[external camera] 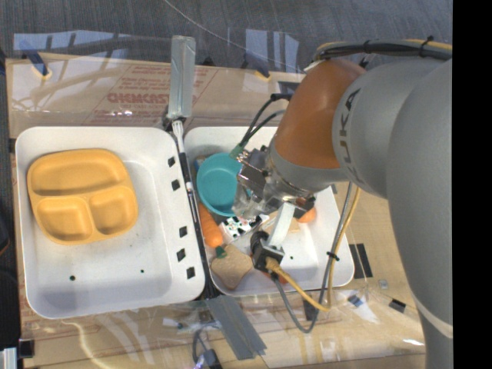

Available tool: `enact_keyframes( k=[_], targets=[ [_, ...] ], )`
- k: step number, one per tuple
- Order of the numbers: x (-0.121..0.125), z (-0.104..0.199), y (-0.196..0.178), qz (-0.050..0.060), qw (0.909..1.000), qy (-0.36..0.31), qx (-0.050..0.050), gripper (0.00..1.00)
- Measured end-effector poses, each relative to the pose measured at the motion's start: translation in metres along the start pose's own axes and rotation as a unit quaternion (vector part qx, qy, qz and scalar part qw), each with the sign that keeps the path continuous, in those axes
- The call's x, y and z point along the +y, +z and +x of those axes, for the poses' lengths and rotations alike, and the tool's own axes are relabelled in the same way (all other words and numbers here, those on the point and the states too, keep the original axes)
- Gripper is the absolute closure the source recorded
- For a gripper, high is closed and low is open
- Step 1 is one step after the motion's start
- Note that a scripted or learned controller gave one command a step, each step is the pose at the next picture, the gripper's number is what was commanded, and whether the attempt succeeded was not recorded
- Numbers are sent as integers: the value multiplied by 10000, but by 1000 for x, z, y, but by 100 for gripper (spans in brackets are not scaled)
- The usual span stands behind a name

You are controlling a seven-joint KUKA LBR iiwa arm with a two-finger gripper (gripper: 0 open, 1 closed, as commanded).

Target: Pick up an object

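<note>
teal cup lies on its side in the right bin, against the divider, above a carrot. my gripper hangs just right of the cup; i cannot tell its jaws' state. yellow tray sits in the left bin.

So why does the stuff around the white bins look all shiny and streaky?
In the camera view, clear plastic sheeting over the cardboard catches light, giving pale streaks of glare. The left bin is evenly lit with soft shadows at its corners. The arm darkens part of the right bin beneath it.
</note>
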State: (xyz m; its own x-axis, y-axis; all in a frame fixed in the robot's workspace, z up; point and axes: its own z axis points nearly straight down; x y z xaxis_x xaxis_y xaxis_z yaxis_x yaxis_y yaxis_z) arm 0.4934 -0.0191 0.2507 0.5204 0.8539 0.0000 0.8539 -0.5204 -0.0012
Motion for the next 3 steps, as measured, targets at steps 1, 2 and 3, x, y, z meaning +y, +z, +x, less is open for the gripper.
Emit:
enact_keyframes(
  k=[1,2,3],
  targets=[
    [-5,-24,35,23,9991,-412,-13,100],
    [17,-61,54,27,9994,-330,-11,100],
    [-31,18,47,14,10000,88,-5,100]
  ],
)
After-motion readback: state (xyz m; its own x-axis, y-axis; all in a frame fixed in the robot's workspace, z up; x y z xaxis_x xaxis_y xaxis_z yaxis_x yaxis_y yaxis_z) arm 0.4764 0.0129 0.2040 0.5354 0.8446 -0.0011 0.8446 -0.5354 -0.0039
